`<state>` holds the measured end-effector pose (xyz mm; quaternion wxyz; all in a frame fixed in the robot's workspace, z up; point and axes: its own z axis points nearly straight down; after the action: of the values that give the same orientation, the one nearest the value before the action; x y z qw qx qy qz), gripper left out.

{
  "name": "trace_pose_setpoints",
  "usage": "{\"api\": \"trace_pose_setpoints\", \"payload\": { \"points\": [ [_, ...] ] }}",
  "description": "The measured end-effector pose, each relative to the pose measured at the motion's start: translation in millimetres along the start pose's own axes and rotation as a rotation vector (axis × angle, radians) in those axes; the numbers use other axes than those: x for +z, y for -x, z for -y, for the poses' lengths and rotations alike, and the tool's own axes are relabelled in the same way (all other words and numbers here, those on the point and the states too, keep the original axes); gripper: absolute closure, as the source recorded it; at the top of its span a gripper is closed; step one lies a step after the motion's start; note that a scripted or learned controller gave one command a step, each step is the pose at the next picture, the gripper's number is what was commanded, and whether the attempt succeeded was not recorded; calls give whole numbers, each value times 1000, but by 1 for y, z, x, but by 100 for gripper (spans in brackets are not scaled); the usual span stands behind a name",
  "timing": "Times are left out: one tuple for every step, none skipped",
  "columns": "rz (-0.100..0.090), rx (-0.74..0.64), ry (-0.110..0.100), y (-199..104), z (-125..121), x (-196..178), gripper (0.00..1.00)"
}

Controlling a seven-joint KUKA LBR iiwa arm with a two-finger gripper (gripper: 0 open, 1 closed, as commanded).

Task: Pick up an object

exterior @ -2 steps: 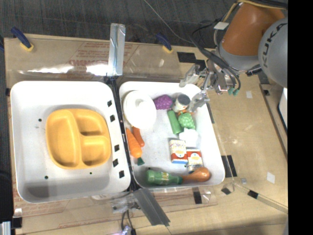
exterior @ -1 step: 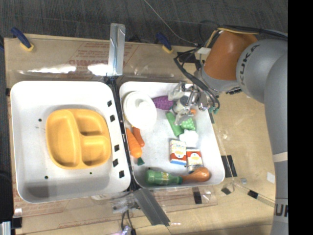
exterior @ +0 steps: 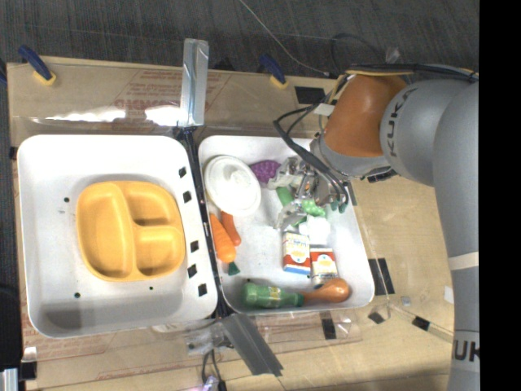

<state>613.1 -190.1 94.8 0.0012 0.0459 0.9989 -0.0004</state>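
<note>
My gripper (exterior: 299,192) reaches down into the right bin (exterior: 354,243) near its upper middle, under the orange band of the arm. It stands over a green toy (exterior: 303,210) and beside a purple grape bunch (exterior: 264,170). The wrist covers the fingers. A white round lid (exterior: 233,182) lies at the bin's upper left. Two orange carrots (exterior: 224,236) rest against the left wall. Two small cartons (exterior: 309,256) lie below the gripper. A green bottle (exterior: 269,295) and a brown sausage-like piece (exterior: 330,291) lie along the bottom edge.
The left bin (exterior: 49,243) holds a yellow divided tray (exterior: 130,228). A metal bar (exterior: 194,84) stands upright between the bins at the top. Black cables (exterior: 297,125) hang by the arm above the right bin.
</note>
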Motion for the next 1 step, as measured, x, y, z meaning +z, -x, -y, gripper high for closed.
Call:
{"api": "trace_pose_setpoints", "payload": {
  "points": [
    [-3, 47, 1, -43, -27, 3, 0]
  ]
}}
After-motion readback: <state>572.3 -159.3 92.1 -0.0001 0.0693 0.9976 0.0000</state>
